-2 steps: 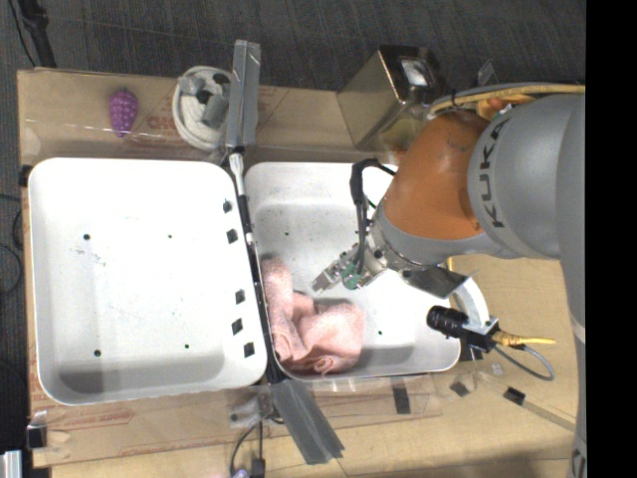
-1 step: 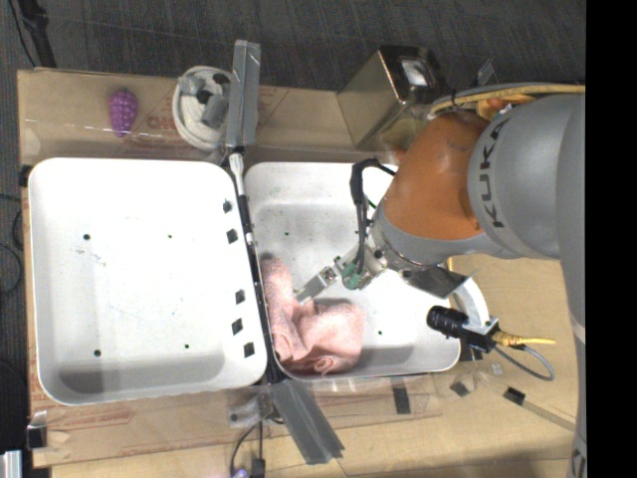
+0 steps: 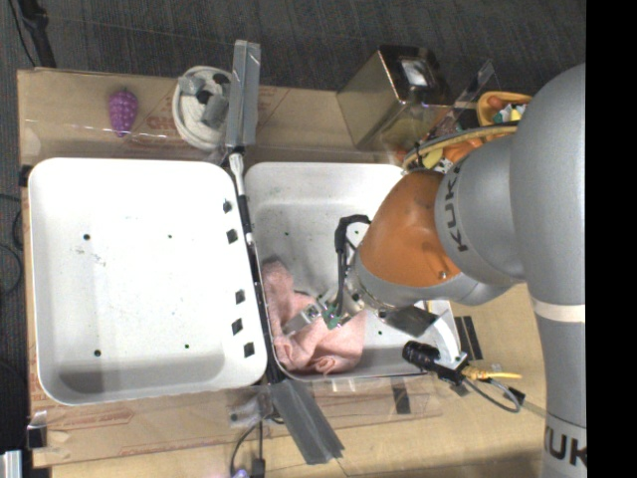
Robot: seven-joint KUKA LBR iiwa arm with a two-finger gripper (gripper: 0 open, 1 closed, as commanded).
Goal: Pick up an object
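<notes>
KUKA-lettered arm (image 3: 490, 217) over pink cloth (image 3: 317, 343) (right bin (image 3: 299, 205))

Robotics lab workcell, grey KUKA arm (image 3: 528, 187), two white bins (image 3: 129, 267), cardboard-covered bench (image 3: 70, 98), dark carpet (image 3: 299, 18).

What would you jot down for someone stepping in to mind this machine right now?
Gripper: low inside the right bin, at the edge of the pink cloth; whether it grips anything cannot be told.
Pink cloth: bunched on the right bin's floor, against the side next to the left bin.
Done: the gripper is at the cloth.
Left: confirm a grip, then lift the cloth out of the bin.
</notes>
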